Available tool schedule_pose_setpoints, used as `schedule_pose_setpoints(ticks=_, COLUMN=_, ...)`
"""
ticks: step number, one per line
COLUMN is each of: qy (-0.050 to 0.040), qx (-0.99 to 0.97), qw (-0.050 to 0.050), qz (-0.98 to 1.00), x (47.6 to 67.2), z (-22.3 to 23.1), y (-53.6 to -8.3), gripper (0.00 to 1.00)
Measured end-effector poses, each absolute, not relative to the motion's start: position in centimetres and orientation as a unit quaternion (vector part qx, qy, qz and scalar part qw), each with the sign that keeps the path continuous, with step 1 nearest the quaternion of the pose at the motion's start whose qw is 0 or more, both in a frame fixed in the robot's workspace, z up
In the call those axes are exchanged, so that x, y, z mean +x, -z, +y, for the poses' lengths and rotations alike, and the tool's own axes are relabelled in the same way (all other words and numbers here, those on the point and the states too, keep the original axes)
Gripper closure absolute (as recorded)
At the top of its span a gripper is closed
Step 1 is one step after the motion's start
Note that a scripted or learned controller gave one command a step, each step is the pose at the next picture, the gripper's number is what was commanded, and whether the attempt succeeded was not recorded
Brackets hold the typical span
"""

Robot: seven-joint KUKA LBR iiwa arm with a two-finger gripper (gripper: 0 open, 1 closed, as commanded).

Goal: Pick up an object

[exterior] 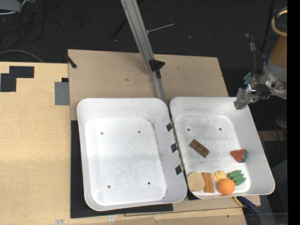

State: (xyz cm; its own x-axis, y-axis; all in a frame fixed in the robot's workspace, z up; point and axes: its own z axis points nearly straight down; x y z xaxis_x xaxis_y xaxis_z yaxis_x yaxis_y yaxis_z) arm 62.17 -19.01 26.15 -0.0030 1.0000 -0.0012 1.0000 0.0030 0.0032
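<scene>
A: Several candidates lie in the right bin: chocolate bar, strawberry, and an orange crowded among other toy foods, all well below-left of the gripper.

B: Gripper hangs over the bin's upper right rim, carrying nothing; opening cannot be judged.

A: Risk: the crowded corner invites a glancing miss.

robot lab: bench, aluminium rail, floor cables
</scene>
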Motion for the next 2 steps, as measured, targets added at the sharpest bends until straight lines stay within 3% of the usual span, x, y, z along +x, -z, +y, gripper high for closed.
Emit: schedule_pose_setpoints(ticks=2, qy=0.0003, qx=0.705, qw=-0.002, qz=0.709, x=62.7, z=-8.1, y=-26.2, gripper=1.0)
